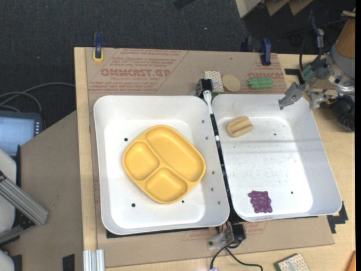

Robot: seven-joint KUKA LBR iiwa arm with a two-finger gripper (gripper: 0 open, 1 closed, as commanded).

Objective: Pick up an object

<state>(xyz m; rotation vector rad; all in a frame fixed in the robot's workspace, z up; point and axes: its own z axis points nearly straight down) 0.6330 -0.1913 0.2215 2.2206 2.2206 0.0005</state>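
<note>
The brown protective sheet [141, 66] on the bench reads "CHEMCAST GP".

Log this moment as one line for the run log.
gripper: over right bin's far edge, holding nothing | tan block, purple cluster: untouched | yellow tray: left bin

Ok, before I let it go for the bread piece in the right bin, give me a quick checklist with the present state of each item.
1. Target in view: tan bread piece lies in the right bin, near its upper left: ok.
2. Space around target: nothing touches it; the purple grapes lie far off by the bin's near edge: ok.
3. Gripper free of load: nothing seen on it: ok.
4. Gripper over target: it sits at the bin's upper right rim, off to the side of the bread: not ok.
5. Opening of the gripper: cannot tell.
6. Left bin: yellow divided plate well away from the path: ok.
</note>
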